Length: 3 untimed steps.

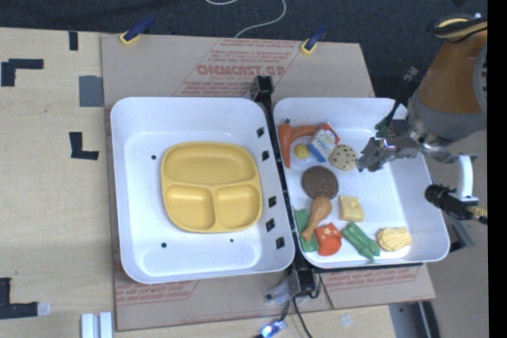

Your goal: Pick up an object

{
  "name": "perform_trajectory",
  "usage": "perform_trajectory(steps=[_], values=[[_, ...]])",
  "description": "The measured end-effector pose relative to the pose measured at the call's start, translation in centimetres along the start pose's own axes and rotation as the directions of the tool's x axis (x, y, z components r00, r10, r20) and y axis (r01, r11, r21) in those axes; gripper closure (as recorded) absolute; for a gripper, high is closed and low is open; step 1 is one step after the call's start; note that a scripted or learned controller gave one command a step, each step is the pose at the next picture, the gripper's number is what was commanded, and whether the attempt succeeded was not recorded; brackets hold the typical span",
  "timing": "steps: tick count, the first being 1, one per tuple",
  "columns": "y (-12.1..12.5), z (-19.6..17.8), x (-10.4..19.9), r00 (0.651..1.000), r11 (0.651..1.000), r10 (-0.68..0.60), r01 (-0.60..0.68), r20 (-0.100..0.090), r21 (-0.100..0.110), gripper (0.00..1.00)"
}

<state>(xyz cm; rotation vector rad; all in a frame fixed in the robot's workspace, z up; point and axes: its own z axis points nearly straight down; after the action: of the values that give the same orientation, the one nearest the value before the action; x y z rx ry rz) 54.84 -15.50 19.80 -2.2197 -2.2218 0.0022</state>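
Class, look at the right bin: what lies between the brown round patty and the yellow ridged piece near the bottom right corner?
In the camera view, a pale yellow cheese-like cube lies between the patty and the ridged piece.

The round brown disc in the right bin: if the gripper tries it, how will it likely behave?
The brown disc looks flat and low, so it probably will not roll or tip. Its broad face may leave the gripper little edge to pinch, so it could slip. It looks like toy food, likely light and stiff, and a push might slide it into the drumstick.
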Motion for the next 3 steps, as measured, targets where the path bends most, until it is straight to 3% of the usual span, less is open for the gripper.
perform_trajectory(steps=[1, 2, 3], values=[[0.1, -2.5, 0.0, 1.000, 1.000, -0.001, 0.001, -0.001, 0.003, 1.00], [-2.5, -1.8, 5.3, 1.000, 1.000, -0.004, 0.004, -0.003, 0.008, 1.00], [-3.3, -3.3, 10.1, 1.000, 1.000, -0.005, 0.005, -0.003, 0.006, 1.00]])
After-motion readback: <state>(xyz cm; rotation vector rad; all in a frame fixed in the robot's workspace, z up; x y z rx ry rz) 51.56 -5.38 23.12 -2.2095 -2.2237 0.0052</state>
